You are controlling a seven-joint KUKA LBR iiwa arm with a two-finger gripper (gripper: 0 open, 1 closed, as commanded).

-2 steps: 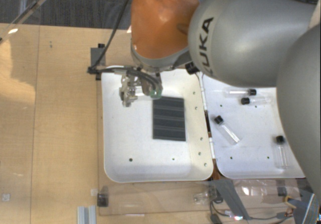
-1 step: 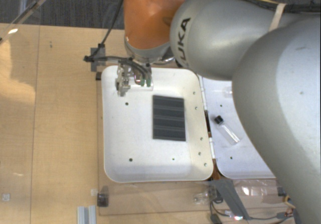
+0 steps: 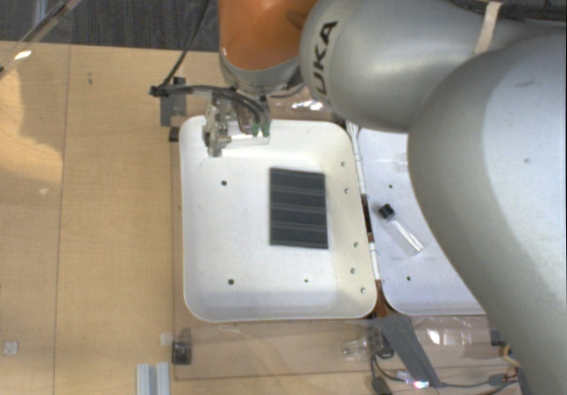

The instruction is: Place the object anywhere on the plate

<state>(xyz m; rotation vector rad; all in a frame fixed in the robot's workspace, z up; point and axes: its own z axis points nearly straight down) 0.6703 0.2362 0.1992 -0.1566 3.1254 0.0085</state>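
Observation:
A dark grey ribbed rectangular plate (image 3: 299, 207) lies flat in the middle of the left bin (image 3: 213, 287). The object, a small clear tube with a black cap (image 3: 398, 227), lies in the right bin (image 3: 390, 163) near its left wall. My gripper (image 3: 237, 133) hangs over the far left corner of the left bin, up and to the left of the plate and well away from the object. Its fingers stand open with nothing between them.
The big grey arm covers most of the right bin and the view's upper right. A black bracket (image 3: 170, 105) stands by the left bin's far corner. Bare wooden bench (image 3: 89, 207) stretches to the left. Cables and clamps lie along the front edge.

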